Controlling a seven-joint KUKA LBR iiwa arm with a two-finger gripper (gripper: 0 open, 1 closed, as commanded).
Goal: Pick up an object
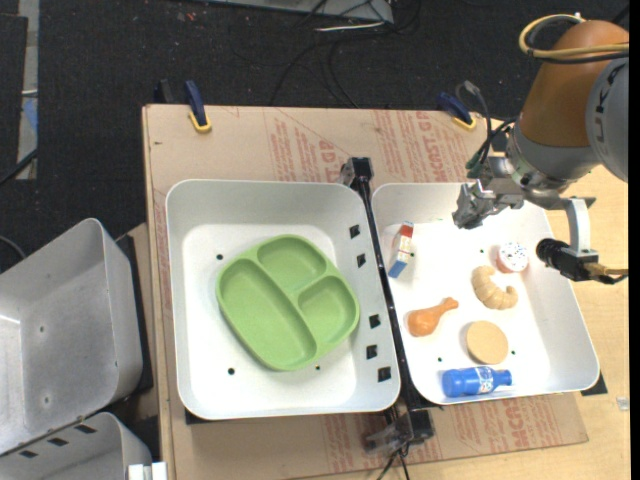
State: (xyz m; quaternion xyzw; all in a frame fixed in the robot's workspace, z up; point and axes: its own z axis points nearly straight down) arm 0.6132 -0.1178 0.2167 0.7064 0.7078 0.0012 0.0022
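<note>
We note two shallow white plastic bins side by side on the brown board bench. The left bin (190, 268) holds one thing: a light green plastic plate with three compartments (288, 301), lying flat and turned at a slant, near the bin's middle.

The right bin (575, 353) holds six things. A small red, white and blue carton (402, 249) lies toward the far left part of the floor. An orange toy drumstick (432, 317) lies nearer, roughly mid-bin. A tan toy croissant (495, 287) lies to its right, and just beyond that, on the far side, a small round white object with red spots (513, 257). A flat tan round disc, like a biscuit (487, 342), sits near the croissant on the near side. A blue toy bottle with a white label (476, 380) lies on its side along the near wall.

The grey two-finger gripper (470, 211) hangs over the far part of the right bin, above bare floor. The carton is to its left, the croissant and the spotted object to its near right; all are apart from it, and we see nothing gripped.

The gripper's tip is dark and small here; we cannot tell whether it is released or clenched. The arm's upper part is cut off at the right edge.
</note>
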